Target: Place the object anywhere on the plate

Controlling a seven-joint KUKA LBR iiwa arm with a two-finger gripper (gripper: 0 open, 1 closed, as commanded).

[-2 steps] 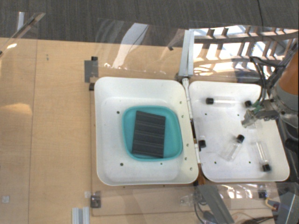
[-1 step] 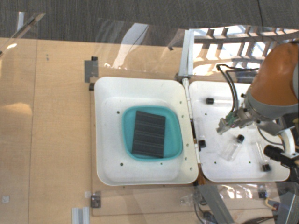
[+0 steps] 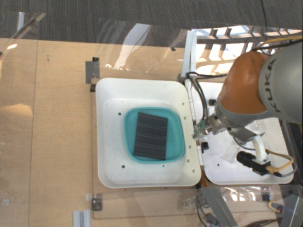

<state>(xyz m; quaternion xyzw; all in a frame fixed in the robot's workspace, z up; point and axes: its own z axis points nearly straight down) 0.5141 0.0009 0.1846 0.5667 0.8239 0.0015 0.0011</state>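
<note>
Ribbed dark object [image 3: 151,135], glossy teal plate [image 3: 176,148]

Bright, sharp; window glare streaks the bench [image 3: 47,126].

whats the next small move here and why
Probably just pull the arm back to the right and stop. The dark ribbed pad already lies flat inside the teal plate in the left bin, and the arm hangs over the right bin, touching neither.

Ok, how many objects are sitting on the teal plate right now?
1. A dark ribbed rectangular object lies flat on the teal plate in the left bin. The arm covers part of the right bin, so more may be hidden there.
</note>
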